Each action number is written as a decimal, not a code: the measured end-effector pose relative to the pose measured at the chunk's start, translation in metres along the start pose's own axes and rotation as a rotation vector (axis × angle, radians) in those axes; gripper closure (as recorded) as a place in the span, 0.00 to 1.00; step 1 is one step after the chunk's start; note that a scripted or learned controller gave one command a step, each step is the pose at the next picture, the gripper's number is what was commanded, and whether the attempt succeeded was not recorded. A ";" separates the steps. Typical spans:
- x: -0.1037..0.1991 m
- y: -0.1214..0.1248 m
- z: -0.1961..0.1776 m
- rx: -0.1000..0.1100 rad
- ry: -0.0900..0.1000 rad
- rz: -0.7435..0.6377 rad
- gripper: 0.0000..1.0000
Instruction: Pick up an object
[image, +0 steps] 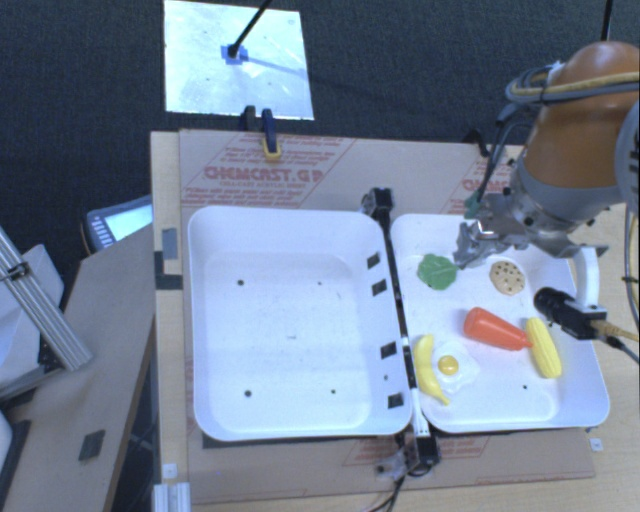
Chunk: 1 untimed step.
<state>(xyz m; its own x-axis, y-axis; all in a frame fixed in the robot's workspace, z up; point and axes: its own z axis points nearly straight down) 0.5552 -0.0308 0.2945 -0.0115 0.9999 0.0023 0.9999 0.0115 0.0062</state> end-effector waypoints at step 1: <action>-0.004 0.000 -0.009 0.000 -0.002 0.004 1.00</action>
<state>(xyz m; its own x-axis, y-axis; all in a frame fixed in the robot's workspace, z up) 0.5553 -0.0348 0.3037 -0.0078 1.0000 0.0008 1.0000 0.0078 0.0058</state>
